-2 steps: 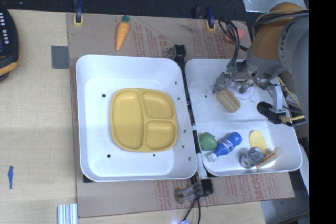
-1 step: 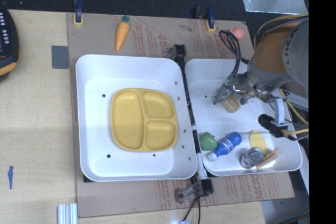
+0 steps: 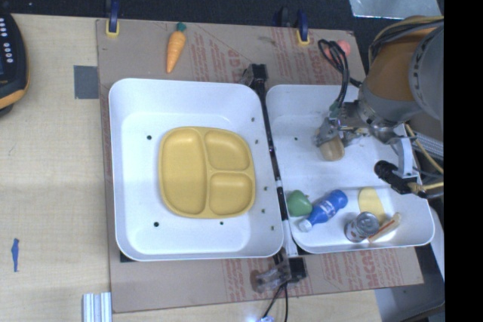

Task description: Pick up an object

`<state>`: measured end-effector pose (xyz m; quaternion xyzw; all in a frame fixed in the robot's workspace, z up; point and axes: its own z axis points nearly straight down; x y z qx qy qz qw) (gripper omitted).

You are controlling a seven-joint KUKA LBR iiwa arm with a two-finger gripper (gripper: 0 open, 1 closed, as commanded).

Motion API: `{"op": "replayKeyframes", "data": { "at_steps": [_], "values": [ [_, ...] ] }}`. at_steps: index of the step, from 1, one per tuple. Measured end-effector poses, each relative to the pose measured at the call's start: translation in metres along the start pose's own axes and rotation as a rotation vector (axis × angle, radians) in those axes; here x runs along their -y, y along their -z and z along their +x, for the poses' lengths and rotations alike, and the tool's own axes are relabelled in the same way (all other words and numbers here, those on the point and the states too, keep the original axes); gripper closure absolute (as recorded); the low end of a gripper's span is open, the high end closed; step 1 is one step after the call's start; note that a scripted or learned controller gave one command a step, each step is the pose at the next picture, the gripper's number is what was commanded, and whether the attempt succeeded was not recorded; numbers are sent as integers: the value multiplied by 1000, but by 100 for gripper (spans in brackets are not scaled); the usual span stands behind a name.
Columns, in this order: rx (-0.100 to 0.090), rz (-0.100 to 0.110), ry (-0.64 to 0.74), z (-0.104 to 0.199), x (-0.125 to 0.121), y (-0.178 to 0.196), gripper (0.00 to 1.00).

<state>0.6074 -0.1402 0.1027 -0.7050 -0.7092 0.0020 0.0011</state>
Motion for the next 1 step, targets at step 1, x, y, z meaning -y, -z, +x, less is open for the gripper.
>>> {"op": "replayKeyframes", "data": {
  "at_steps": [1],
  "values": [
    [-4,-11,7,98,-10,96,100]
  ]
}}
